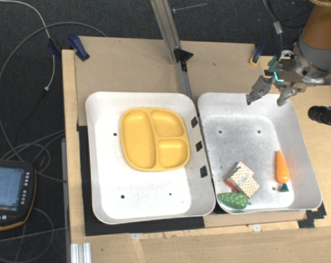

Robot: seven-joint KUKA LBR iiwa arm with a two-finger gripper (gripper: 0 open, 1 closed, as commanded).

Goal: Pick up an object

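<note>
Right bin [296,147] | orange carrot [282,167], green tip | claw [272,94] spread, holding nothing

**Colour and Pattern Record**

Left bin [102,147]: white, faintly speckled grey, with small dark dots. Right bin [296,163]: white, with denser grey speckling across the floor. Divided tray [154,138] in the left bin: plain yellow. Carrot [282,167] at the right bin's right side: orange, with a dark green tip at its near end. Small box [243,179] in the near part of the right bin: cream with a fine dotted print and a red edge. Rounded item [233,200] just nearer: green. Bench [127,64]: tan. Gripper [269,92]: grey metal with a teal light. Arm [321,21]: orange band above grey. Clamps [77,47] at the far left: blue.
</note>
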